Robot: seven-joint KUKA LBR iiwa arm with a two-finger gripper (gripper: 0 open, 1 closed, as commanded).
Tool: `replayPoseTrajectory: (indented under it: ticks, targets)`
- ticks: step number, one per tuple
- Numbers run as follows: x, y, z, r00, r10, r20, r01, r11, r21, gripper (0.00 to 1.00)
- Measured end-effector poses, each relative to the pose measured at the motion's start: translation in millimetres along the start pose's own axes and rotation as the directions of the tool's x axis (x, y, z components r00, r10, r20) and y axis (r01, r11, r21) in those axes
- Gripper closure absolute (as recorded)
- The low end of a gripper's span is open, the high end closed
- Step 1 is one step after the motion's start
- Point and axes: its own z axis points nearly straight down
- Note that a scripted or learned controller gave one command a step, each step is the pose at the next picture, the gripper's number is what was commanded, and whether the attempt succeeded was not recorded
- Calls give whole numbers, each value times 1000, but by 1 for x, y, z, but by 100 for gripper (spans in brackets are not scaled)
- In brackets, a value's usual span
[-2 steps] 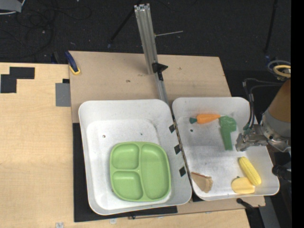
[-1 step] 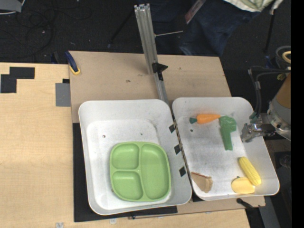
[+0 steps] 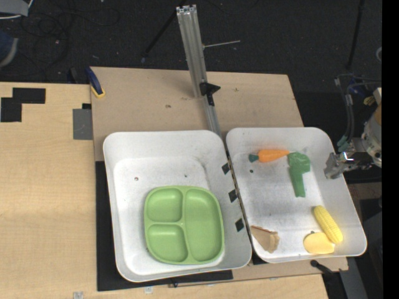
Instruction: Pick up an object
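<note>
The right bin (image 3: 283, 136) holds an orange carrot (image 3: 272, 156) near its far side, with a green toy (image 3: 298, 172) just right of it. A yellow corn cob (image 3: 327, 223) and a pale yellow piece (image 3: 318, 244) lie in the near right corner. A brown scrap (image 3: 266, 238) sits at the bin's near left. My gripper (image 3: 337, 166) hangs at the bin's right rim, to the right of the green toy and apart from it. Nothing shows in it.
The left bin (image 3: 124, 148) carries a green divided plate (image 3: 184, 225). A metal post (image 3: 193, 52) rises behind the bins. Black clips (image 3: 232, 195) sit on the edge between the two bins. Cables hang at the far right beside the arm.
</note>
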Motion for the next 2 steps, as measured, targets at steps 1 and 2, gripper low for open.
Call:
replayPoseTrajectory:
  ticks: [1,2]
  targets:
    - [45,9,8,1000,-3,-4,3,1000,5,100]
    - [94,14,0,1000,-3,-4,3,1000,5,100]
